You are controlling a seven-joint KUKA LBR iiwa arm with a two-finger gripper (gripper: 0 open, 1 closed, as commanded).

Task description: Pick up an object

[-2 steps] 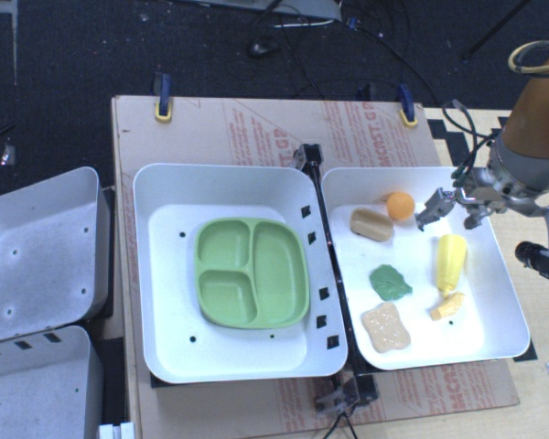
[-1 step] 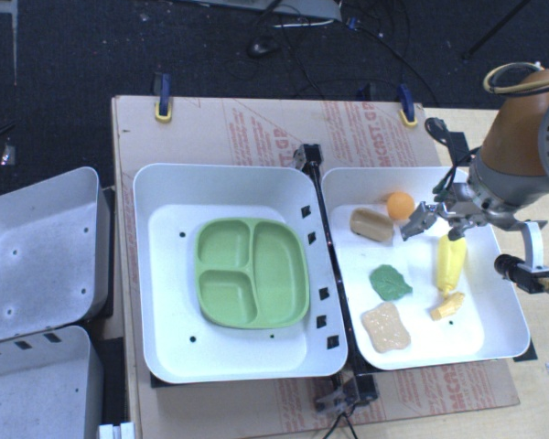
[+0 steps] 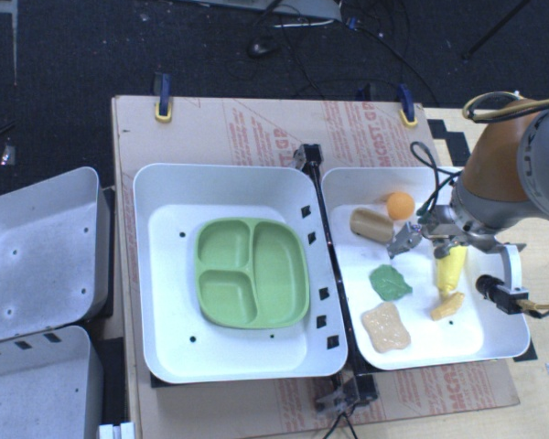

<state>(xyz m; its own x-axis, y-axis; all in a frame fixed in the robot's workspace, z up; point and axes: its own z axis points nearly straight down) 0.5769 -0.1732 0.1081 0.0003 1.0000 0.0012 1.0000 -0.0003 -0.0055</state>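
We saw two white bins side by side on the bench. The left bin (image 3: 156, 337) held one green divided plate (image 3: 252, 273), three compartments, sitting about mid-floor with bare white floor all round it, widest along the near and left walls. The right bin (image 3: 503, 341) held five loose items: one orange ball (image 3: 400, 205) at the far side, one tan cylinder (image 3: 372, 225) just left of and nearer than the ball, one green leafy piece (image 3: 390, 283) mid-bin, one beige flat piece (image 3: 385, 326) near the front wall, and one small orange-yellow piece (image 3: 446, 305) to the right of the green one. One yellow object (image 3: 451, 265) also stood just far of that small piece, partly under the arm. The ball and cylinder were touching or nearly so; we couldn't tell which. The green and beige pieces were close but apart. Open floor in the right bin was mostly the near-right corner and the far-left strip by the divider. The gripper (image 3: 407, 241) sat low over the bin centre, just right of the cylinder and far of the green piece; its fingers looked narrow with nothing visibly between them, but we couldn't tell the opening for sure. The arm's orange band (image 3: 494, 158) overhung the bin's right wall.
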